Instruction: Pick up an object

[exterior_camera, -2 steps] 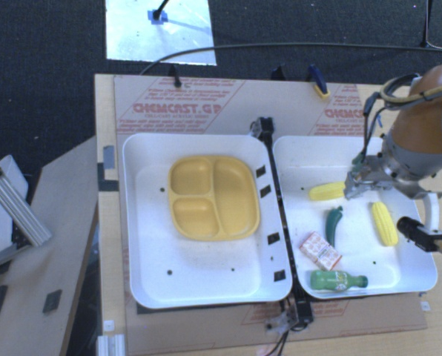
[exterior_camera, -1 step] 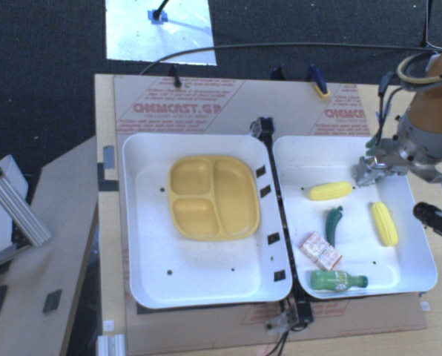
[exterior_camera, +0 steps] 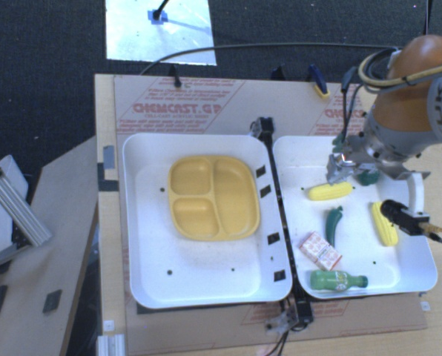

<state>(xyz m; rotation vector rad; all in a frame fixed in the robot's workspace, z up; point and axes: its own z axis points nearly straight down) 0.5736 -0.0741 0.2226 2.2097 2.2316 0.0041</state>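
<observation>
in the camera view the gripper (exterior_camera: 340,166) hangs low over the right bin (exterior_camera: 421,273), finger state impossible to tell, just above a yellow corn cob (exterior_camera: 329,191), with a yellow divided plate (exterior_camera: 212,197) in the left bin (exterior_camera: 143,273).

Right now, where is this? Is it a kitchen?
Probably a robot lab, not a kitchen. A robot arm reaches over two white bins holding toy food, like plastic corn, and cables trail across the bench.

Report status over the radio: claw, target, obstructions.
Claw low in right bin, above yellow corn cob. Nothing seen gripped. Green pepper close by.
</observation>
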